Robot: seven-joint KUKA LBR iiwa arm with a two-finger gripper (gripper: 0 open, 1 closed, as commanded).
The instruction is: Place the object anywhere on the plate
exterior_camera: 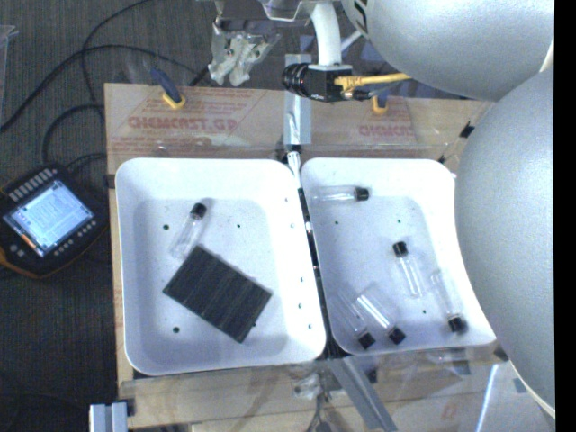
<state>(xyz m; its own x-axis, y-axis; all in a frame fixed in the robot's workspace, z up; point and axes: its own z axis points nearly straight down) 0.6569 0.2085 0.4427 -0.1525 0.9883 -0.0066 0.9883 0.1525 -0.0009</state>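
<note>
At the near end of the right bin (pixel 468 241), two clear vials (pixel 373 313) are seen lying side by side, black caps toward the near wall. A third vial (pixel 447 302) is laid just beside them on the right, its cap also near. A fourth vial (pixel 407 268) lies further in, with its cap at its far end.

In the left bin (pixel 130 241) one dark ribbed plate (pixel 217 293) is laid flat and turned at a slant to the bin walls. Just beyond its far corner one vial in the left bin (pixel 188 228) is found on the white floor, off the plate. Its long axis runs on a diagonal, the black cap pointing far and right, the clear body near and left.

A fifth right-bin vial (pixel 340 193) is laid crosswise near the far wall, cap to the right. Six vials are thus counted, five right and one left.

Both bins are borne on a pale board (pixel 216 120) held by two yellow clamps (pixel 167 88). A lit pendant (pixel 49 214) and black cables (pixel 99 52) are seen on dark flooring.

The gripper (pixel 236 57) is held past the board's far edge; whether it is open or closed cannot be told, and nothing is seen in it.
</note>
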